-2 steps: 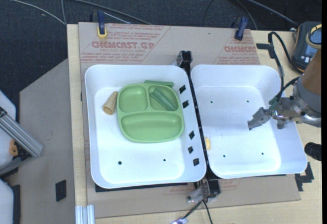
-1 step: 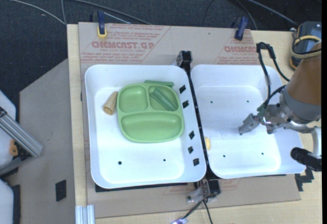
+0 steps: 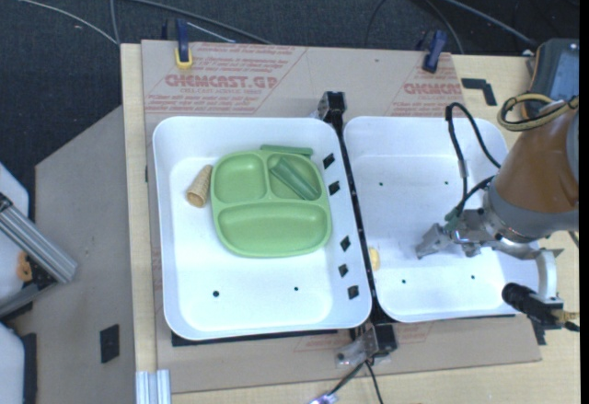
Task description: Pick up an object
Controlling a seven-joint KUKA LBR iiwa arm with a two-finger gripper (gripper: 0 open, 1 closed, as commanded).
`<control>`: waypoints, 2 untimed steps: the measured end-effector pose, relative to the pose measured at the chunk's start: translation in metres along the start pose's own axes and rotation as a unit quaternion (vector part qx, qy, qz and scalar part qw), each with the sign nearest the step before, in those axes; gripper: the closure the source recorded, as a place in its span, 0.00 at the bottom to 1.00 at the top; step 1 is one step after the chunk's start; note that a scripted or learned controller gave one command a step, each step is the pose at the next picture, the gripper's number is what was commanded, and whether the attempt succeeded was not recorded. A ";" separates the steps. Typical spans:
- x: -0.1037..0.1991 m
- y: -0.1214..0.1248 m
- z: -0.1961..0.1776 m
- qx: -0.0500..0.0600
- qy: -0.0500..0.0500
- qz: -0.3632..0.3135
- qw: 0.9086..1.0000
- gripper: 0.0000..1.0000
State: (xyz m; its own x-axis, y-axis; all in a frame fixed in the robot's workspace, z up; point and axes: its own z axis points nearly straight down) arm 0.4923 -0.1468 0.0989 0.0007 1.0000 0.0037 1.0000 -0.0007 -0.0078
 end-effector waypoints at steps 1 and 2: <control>0.001 0.000 0.015 -0.002 0.000 0.000 1.000 0.00; 0.001 0.000 0.003 -0.003 -0.001 0.000 1.000 1.00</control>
